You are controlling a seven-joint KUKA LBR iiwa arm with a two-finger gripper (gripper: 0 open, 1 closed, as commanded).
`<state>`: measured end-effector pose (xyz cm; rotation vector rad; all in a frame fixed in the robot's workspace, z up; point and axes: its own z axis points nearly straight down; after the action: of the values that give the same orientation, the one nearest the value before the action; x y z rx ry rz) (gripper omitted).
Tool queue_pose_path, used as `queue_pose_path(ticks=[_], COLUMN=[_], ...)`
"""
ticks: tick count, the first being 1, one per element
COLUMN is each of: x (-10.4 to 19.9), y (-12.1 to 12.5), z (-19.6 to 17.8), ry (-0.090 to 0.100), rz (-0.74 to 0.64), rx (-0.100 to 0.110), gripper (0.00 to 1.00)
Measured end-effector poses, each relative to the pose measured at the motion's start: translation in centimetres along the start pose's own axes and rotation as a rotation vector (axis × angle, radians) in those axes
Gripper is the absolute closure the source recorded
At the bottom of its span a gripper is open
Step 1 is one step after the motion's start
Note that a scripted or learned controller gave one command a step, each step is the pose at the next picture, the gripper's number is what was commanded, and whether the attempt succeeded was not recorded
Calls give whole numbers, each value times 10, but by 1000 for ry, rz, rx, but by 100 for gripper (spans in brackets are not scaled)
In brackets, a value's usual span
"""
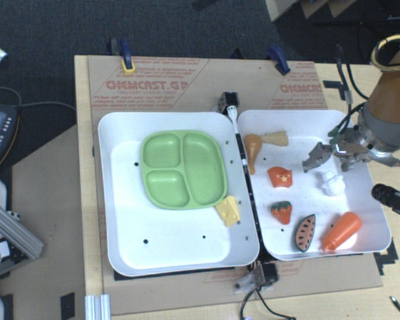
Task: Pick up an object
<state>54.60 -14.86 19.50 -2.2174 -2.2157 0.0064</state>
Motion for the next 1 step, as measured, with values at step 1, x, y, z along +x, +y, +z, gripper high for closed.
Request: queue_pose_path(ticks=[1], x=[-9], y=[3], z=[56], ry=[0], rz=[0], rx=[0], gripper=[0])
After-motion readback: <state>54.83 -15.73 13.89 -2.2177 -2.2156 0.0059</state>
